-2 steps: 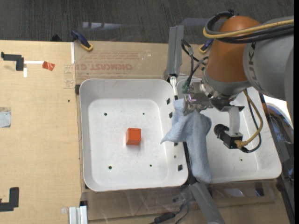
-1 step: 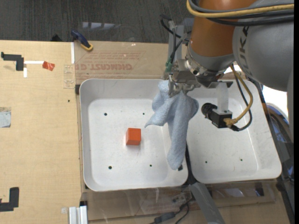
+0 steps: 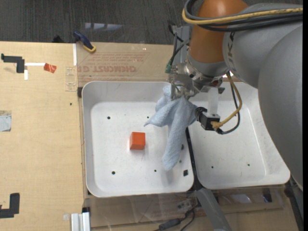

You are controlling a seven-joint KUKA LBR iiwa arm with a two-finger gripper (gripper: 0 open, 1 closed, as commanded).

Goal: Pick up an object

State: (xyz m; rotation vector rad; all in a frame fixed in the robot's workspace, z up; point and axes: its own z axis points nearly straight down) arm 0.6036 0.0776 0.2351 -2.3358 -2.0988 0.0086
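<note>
A light blue cloth hangs from my gripper, which is shut on its top end. The cloth droops down over the right side of the left bin, its lower tip near the bin floor. An orange-red block lies on the left bin's floor, to the left of the cloth and apart from it. The grey arm with its orange band reaches in from the upper right.
The right bin sits beside the left one, partly under the arm. A cardboard sheet lies behind the bins. A wooden board covers the left, with a small red piece and a blue-yellow clamp.
</note>
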